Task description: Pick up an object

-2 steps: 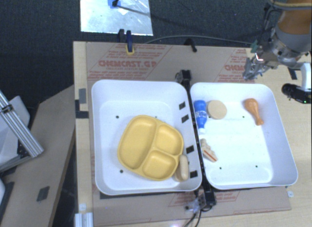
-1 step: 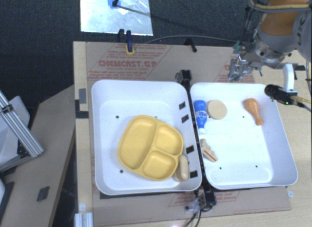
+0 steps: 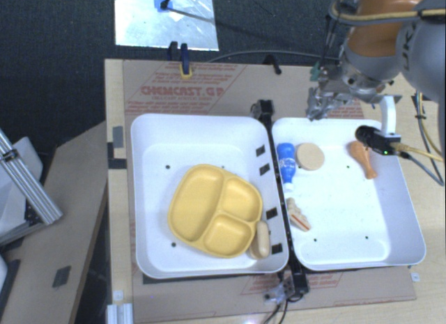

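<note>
- Camera view shows several candidate objects in the right bin [image 3: 397,242]: a blue tube [image 3: 286,160] lies along the left wall, a round tan disc [image 3: 310,156] is just beside it, an orange-brown piece [image 3: 363,157] lies toward the right wall, and a small striped item [image 3: 298,214] lies lower, near the divider.
- At the left of centre, the left bin [image 3: 150,176] carries a yellow divided tray [image 3: 215,210], with a small beige object [image 3: 261,239] touching the tray's lower right corner.
- At the upper right of the frame, the gripper [image 3: 320,106] hangs above the back rim of the right bin, apart from every object and with nothing in it.
- I judge that the step in hand is the approach; no object is grasped yet.
- For the next move, the arm should choose one object, come over it and descend; the disc and the tube are nearest.
- Whether the fingers are apart or together, I cannot tell, because they are small and dark against the worktop [image 3: 181,89].
- The arm's upper part is cut off at the top right edge.
</note>
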`<state>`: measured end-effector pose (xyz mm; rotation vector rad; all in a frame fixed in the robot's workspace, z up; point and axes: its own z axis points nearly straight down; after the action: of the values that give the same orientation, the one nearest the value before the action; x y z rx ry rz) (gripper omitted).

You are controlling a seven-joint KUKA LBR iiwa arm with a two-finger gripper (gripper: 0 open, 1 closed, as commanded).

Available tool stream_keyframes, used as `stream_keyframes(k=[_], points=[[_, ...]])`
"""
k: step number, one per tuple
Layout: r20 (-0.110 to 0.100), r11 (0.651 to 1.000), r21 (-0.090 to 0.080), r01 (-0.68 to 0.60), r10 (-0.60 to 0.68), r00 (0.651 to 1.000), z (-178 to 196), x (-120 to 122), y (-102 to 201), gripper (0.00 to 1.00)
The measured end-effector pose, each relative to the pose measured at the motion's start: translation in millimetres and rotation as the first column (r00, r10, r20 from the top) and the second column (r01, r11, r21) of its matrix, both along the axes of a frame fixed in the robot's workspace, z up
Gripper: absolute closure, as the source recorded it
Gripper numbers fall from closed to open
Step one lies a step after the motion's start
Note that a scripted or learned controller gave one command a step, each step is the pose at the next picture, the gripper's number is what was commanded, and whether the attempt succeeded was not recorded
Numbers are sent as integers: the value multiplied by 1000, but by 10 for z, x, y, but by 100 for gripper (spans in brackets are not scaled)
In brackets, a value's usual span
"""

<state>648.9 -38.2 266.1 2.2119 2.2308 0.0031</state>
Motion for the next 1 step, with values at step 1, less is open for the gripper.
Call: stream_keyframes(k=[1], points=[[0,1000,0,-1,1,1000,-126,-29,535,100]])
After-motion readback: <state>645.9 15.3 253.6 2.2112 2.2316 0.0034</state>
